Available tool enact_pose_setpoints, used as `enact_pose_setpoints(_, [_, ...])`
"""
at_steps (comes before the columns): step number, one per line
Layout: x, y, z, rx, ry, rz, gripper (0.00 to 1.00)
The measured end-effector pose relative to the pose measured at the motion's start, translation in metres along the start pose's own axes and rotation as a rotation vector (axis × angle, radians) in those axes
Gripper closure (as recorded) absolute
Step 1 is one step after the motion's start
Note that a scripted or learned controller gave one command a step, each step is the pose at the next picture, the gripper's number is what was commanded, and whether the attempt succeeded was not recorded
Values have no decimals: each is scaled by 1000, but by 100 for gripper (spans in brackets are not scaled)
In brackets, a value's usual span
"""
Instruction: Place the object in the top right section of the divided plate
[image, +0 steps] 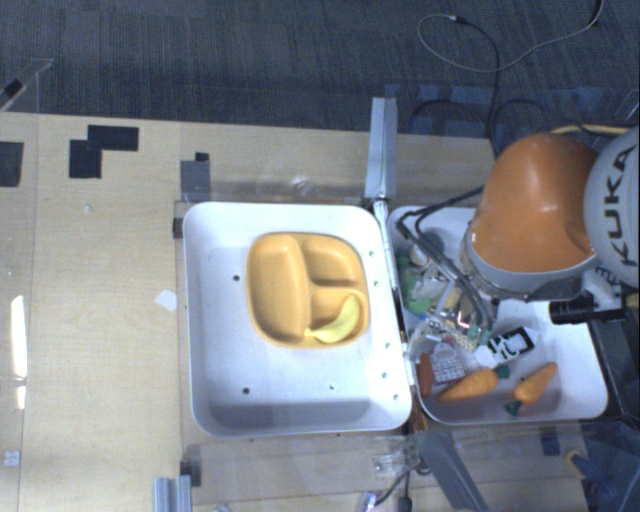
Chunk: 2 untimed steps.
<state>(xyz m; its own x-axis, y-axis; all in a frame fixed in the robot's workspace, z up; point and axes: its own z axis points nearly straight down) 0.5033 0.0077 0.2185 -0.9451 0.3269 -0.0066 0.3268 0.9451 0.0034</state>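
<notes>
A yellow divided plate lies in the left white bin. Its top right section holds nothing. A yellow banana lies in the plate's lower right section. My gripper hangs over the left part of the right bin, just right of the wall between the bins. It is low, above a heap of small items. The orange wrist band covers much of that bin.
In the right bin lie two orange carrots, a reddish-brown piece, a black-and-white item and something green. A metal post stands behind the bins. Cables run along the floor at the back.
</notes>
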Motion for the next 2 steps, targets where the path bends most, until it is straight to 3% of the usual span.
enact_pose_setpoints(1, [-2, 2, -12, -5, -7, 1, 100])
enact_pose_setpoints(2, [-56, 57, 14, -1, 0, -61, 100])
